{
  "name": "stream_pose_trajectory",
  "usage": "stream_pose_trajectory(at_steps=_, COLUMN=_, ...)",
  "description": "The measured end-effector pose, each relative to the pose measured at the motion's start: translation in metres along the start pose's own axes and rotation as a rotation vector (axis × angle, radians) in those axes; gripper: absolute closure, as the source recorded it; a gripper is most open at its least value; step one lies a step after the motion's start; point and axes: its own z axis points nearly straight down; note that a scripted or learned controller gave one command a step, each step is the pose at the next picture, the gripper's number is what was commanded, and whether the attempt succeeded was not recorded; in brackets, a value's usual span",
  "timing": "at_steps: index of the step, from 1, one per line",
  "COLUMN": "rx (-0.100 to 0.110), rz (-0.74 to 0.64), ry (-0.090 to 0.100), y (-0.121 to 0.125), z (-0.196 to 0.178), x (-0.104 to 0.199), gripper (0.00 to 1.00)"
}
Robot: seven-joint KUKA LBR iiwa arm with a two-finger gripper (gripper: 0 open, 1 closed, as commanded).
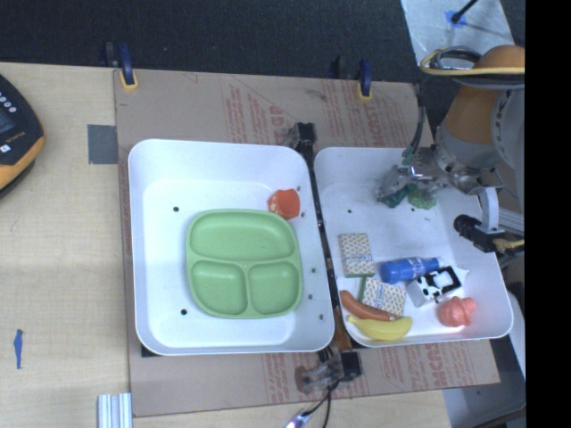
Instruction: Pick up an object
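- Two white bins side by side on the bench: left bin (152, 239), right bin (486, 324).
- Left bin holds a green divided plate (243, 262), three compartments, lying flat near the middle.
- Small orange-red item (285, 203) sits just beside the plate's upper right corner, near the bin's right wall.
- Arm (482, 105) comes in from the right, orange band up top; gripper (409, 185) is low over the right bin's upper part.
- Gripper sits right at a green object (421, 200); can't tell if the fingers are spread or pressed together, or if the green thing is actually between them.
- Lower right bin, cluster of stuff: patterned cloth piece (356, 252), second patterned piece (385, 294) below it.
- Blue bottle (409, 268) lying on its side, just beside a black-and-white item (439, 283).
- Pink-red round object (456, 311) near the bin's lower right corner.
- Hot dog toy (364, 307) touching the yellow banana (382, 329) along the bin's bottom edge.
- Yellow-and-black device (16, 141) at the bench's left edge, well apart from the bins.
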Motion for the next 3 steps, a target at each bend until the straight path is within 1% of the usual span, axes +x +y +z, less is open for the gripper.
stream_pose_trajectory(at_steps=1, rx=0.006, rz=0.000, ry=0.002, y=0.013, z=0.011, x=0.036, gripper=0.00)
stream_pose_trajectory(at_steps=2, rx=0.009, rz=0.002, ry=0.003, y=0.012, z=0.011, x=-0.042, gripper=0.00)
stream_pose_trajectory(at_steps=3, rx=0.009, rz=0.000, ry=0.003, y=0.013, z=0.011, x=0.013, gripper=0.00)
